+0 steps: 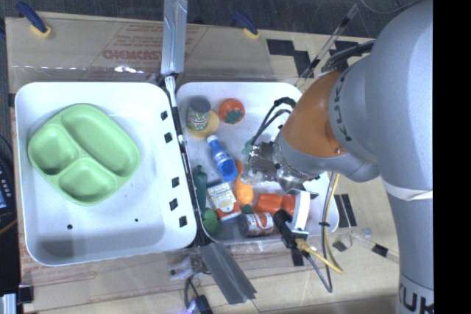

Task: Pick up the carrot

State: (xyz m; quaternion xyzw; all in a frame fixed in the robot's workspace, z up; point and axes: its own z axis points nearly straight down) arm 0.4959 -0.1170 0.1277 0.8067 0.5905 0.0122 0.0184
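The grey arm [383, 106] reaches in from the right, its orange band [313, 125] hanging over the right bin [257, 93]. The end effector [259, 160] sits low in the middle of that bin, just right of the blue bottle [221, 158]; its dark wrist hardware and cables crowd the spot, and I cannot tell whether it is spread or pressed together, nor whether anything sits in it. The carrot [278, 202] lies toward the near right part of the right bin, an orange shape partly under the wrist, just above a dark can [257, 225] and right of a small orange ball [243, 194]. A white part [300, 207] of the tool overlaps the carrot's right end. Elsewhere in the same bin: a jar [198, 114] with a grey lid on a yellow base at the far left corner, a tomato-like red fruit [232, 111] beside it, a white carton [221, 198] left of the ball, and green pieces [201, 187] along the left wall. The left bin [44, 246] holds a green divided plate [83, 152] in its far left part. Both bins rest on a cardboard-covered desk [88, 40], with blue clamps [33, 18] on its far edge.
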